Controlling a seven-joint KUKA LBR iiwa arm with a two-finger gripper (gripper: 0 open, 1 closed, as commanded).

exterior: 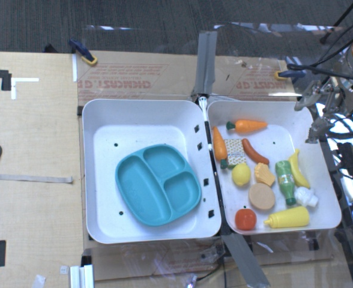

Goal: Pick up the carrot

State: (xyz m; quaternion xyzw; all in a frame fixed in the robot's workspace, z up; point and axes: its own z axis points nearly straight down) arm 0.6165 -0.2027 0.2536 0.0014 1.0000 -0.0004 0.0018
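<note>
One carrot [250, 125], orange with a green top pointing left, lies near the back of the right bin [284, 108]. A second carrot-like orange piece [218, 143] lies lengthwise against that bin's left wall, its green end toward the front. My gripper [308, 120] hangs over the right bin's back right corner, above and to the right of the first carrot and well apart from it. Its fingers stand spread, open, with nothing between them.
The right bin also holds a red sausage [256, 151], a lemon [241, 174], a green bottle [286, 182], a banana [298, 168], a yellow bottle [286, 218] and a tomato [245, 219]. A teal divided plate [158, 185] lies in the left bin [98, 161].
</note>
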